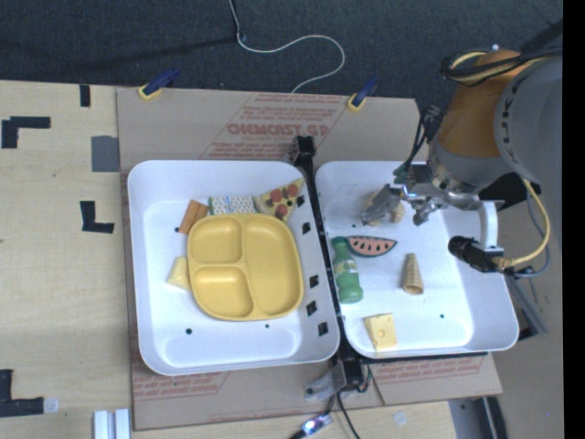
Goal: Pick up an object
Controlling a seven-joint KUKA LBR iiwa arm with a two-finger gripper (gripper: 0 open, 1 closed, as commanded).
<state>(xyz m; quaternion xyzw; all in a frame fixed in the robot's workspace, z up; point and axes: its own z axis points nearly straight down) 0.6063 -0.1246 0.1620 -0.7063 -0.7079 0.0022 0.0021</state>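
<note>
Hovering over the right bin (475, 327), my tool (382, 207) sits low at the back; I cannot tell how it is set. I judge this the approach step. Nearest candidate is the watermelon slice (372, 245), just in front; next I'd descend squarely over it. A green bottle (345, 275) lies close beside it, a cone (412, 273) and cheese wedge (381, 330) further off.

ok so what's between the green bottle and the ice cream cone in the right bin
In the camera view, the watermelon slice sits between the green bottle and the cone, slightly farther back.
</note>
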